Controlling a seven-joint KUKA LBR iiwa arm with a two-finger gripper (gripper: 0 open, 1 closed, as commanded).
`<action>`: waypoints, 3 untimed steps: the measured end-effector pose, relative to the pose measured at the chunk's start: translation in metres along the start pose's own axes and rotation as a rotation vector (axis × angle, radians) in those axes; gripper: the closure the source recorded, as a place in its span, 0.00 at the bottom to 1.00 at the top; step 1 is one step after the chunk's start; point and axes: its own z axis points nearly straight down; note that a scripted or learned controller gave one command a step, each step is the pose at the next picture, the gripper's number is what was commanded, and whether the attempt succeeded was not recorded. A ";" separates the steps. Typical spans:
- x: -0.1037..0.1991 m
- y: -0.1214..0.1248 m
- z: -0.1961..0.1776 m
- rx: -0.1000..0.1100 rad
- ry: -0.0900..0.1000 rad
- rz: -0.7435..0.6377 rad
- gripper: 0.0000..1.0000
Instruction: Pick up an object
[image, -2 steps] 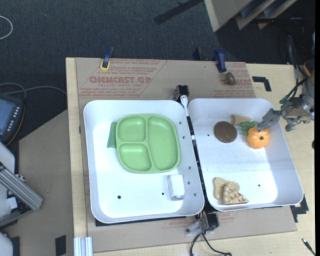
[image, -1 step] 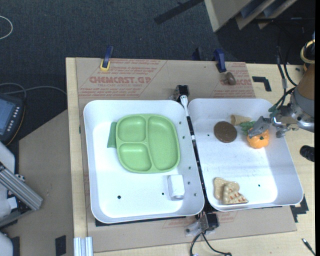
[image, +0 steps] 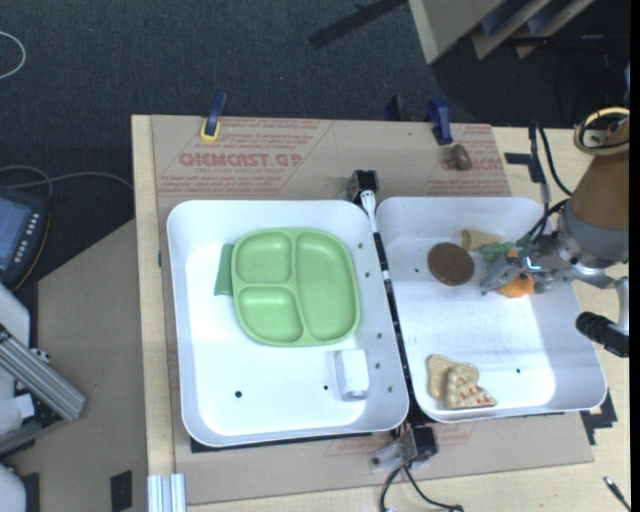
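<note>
orange object (image: 517, 288), small, rounded, smooth, sits in right bin (image: 500, 345) right of flat brown disc (image: 451, 264), partly hidden by gripper (image: 508, 272) w/ green bits. can't tell if fingers spread or pinching it. tan waffle-textured piece (image: 460, 384) below disc, tan lump (image: 482, 241) just right of it. left of disc: glossy green 3-compartment tray (image: 296, 286), small white block (image: 351, 373).

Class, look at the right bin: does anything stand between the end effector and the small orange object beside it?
Nothing visible does. The end effector sits right at the small orange object; the round brown disc lies to its left, apart.
</note>
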 end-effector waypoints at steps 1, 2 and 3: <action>0.001 -0.001 0.043 0.001 0.000 0.000 0.00; 0.000 0.001 0.029 -0.005 -0.003 0.001 1.00; 0.009 0.005 -0.020 -0.012 -0.005 -0.001 1.00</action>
